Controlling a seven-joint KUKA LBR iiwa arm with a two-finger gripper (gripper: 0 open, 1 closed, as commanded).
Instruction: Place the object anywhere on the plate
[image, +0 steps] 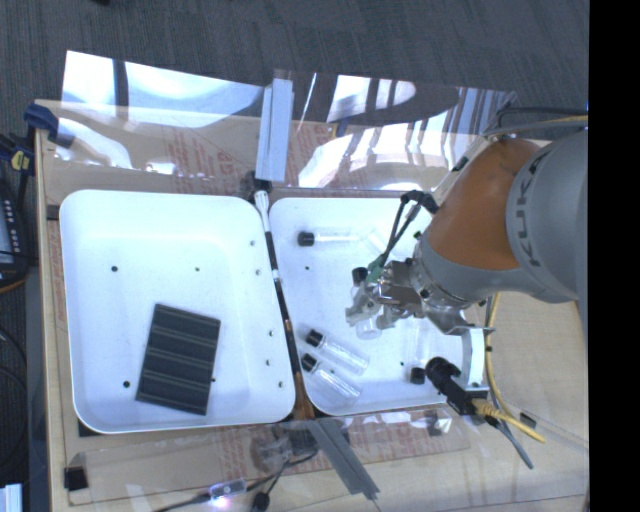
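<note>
Camera view: the end effector (372, 308) sits mid-right of frame, low over the right bin (330, 215). We can't tell how wide it is or whether it has hold of anything; the wrist hides it and the metal blurs into the white floor.

Candidate objects are clear vials with dark caps: two (335, 352) (330, 377) lie side by side at lower centre, just below-left of the end effector, and a third (322, 238) lies near the bin's upper edge. A small dark piece (417, 375) sits at the bin's lower right.

The plate we take to be the dark ribbed slab (179, 357), lower left of frame, in the left bin (100, 215), well apart from the vials.

To do this step well, we'd:
- grasp across a vial's short axis; clear plastic is likely slick and may roll
- pick the upper vial of the pair, away from the bin wall
- confirm it's between the fingers before lifting
- clear the ridge between the bins
- release low over the slab's middle, aligned with its ribs so it doesn't roll off
</note>
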